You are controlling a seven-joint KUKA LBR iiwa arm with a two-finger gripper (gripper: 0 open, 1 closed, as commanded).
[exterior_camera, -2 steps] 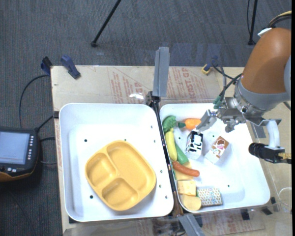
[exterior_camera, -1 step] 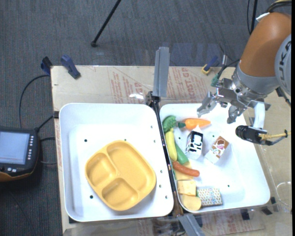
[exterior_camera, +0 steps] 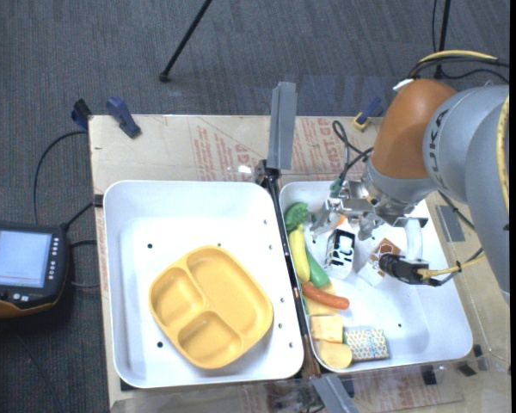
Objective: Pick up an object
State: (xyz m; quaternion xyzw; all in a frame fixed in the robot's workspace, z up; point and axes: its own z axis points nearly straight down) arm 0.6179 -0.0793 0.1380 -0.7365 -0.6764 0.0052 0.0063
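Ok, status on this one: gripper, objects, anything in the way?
Gripper low in right bin, nothing seen held. Banana, carrot by its left wall. Yellow tray in left bin.

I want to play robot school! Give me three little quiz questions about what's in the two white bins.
1. True or false: the yellow divided plate lies in the left bin.
2. Which lies nearest the wall between the bins?
A. patterned sponge
B. banana
C. gripper
3. Fill in: the orange carrot lies in the ___ bin.

Key:
1. True.
2. B. The banana lies along the dividing wall, beside a green vegetable.
3. Right. The carrot rests in the right bin, above the cheese-coloured blocks.
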